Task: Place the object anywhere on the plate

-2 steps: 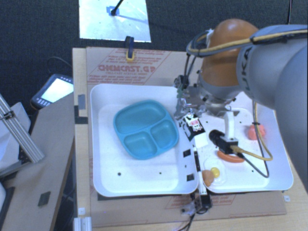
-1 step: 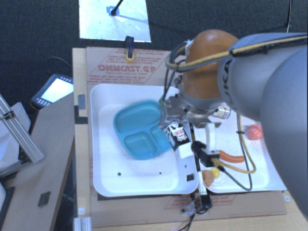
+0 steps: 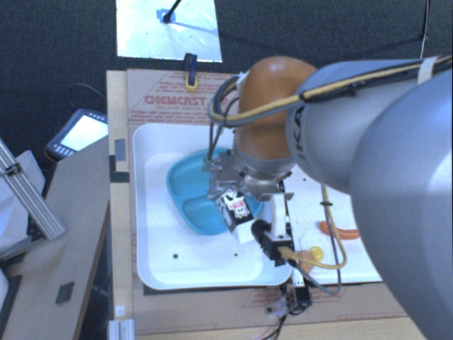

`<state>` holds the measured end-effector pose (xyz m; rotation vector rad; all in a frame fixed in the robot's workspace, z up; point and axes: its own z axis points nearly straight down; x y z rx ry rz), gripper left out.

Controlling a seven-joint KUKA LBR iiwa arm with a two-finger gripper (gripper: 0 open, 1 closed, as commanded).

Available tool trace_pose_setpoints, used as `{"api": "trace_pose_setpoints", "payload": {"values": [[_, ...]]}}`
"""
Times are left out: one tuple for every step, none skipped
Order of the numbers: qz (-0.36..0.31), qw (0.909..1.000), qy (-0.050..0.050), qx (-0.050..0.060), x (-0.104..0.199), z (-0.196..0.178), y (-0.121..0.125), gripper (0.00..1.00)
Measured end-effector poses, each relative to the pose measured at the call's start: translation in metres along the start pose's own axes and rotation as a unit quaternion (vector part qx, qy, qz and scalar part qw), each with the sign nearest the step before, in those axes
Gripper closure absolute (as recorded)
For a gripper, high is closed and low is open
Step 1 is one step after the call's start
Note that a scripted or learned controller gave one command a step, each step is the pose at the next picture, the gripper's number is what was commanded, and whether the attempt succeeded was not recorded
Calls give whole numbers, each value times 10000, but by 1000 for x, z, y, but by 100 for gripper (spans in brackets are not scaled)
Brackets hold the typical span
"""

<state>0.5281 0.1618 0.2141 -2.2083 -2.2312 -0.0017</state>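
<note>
Hovering over the plate, grasp unclear

Gripper (image 3: 236, 212) hangs over the blue plate's (image 3: 185, 184) right edge in the left bin (image 3: 151, 257); whether it is wide, narrow or carrying anything I cannot tell. An orange piece (image 3: 340, 230) and a yellow piece (image 3: 313, 253) lie in the right bin (image 3: 357, 264); which is the object is unclear. Both look small, light and probably slippery plastic, so a mid-body pinch seems best.

Grey arm (image 3: 382, 112) reaches in from right, orange-banded wrist (image 3: 272, 105) pointing down
</note>
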Motion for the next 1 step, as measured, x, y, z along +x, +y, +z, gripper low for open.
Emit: {"api": "trace_pose_setpoints", "payload": {"values": [[31,10000,-9,-8,-3,-1,1,0]]}}
